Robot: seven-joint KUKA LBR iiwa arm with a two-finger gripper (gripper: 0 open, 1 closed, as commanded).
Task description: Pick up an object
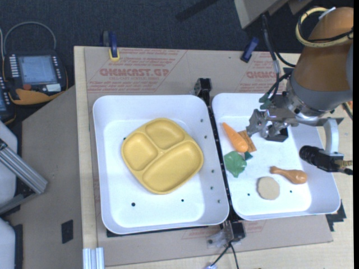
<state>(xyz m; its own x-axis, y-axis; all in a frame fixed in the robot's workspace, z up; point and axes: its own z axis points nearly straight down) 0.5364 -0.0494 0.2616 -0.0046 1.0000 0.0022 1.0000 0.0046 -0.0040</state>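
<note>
In the right bin [314, 203] lie an orange carrot [235, 138], a green leafy piece [235, 163], a tan drumstick [289, 175] and a round beige cookie [268, 188]. My gripper [268, 126] hovers over the upper part of this bin, just right of the carrot's thick end. A small brownish piece [249, 143] sits beside the carrot below the fingers. Nothing shows between the fingers.
The left bin [112, 116] holds a yellow divided plate [162, 154]. Black clamps [202, 86] sit between the bins at top and bottom. A black cylinder [321, 157] of the arm overhangs the right bin's right side. A pendant [35, 74] lies far left.
</note>
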